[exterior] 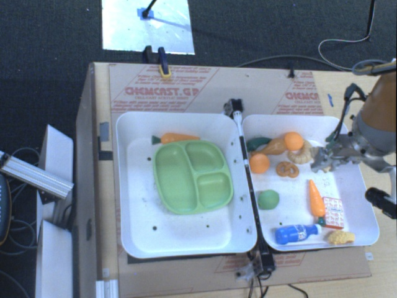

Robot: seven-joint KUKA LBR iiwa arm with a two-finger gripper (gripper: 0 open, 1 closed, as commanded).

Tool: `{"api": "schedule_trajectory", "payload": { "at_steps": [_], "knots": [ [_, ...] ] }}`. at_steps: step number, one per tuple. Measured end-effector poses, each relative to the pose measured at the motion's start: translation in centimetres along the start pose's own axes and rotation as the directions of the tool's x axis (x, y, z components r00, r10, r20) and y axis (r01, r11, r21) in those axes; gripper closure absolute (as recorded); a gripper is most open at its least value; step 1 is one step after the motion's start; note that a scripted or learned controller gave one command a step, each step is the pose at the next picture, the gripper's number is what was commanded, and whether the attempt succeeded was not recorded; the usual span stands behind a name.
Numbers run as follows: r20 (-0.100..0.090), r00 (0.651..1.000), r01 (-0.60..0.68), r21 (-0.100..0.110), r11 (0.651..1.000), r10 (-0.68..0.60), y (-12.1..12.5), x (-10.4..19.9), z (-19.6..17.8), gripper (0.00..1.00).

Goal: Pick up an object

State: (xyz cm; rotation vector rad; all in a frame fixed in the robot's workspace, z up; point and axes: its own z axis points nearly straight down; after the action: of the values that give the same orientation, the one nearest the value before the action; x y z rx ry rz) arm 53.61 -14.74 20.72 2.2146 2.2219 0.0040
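The right bin (366, 225) holds several toy foods: an orange ball (293, 141), a smaller orange (259, 163), a pretzel (287, 169), a green lump (268, 198), a carrot (316, 198), a blue bottle (296, 233), a red-and-white packet (333, 213) and a yellow piece (342, 237). My gripper (322, 159) hangs over the bin's upper right part, just right of the orange ball and a beige piece (302, 156). Nothing shows between its fingers.
The left bin (133, 228) holds a green divided plate (192, 176) and a carrot (177, 138) behind it. A dark green item (256, 143) lies near the divider (245, 166). The arm (378, 113) enters from the right. Cables run along the bench's back edge.
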Motion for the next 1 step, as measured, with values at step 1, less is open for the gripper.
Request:
{"api": "schedule_trajectory", "payload": {
  "at_steps": [1],
  "knots": [
    [-0.001, 1.000, 0.001, 0.002, 1.000, -0.001, 4.08, 3.99, -2.13, 1.00]
  ]
}}
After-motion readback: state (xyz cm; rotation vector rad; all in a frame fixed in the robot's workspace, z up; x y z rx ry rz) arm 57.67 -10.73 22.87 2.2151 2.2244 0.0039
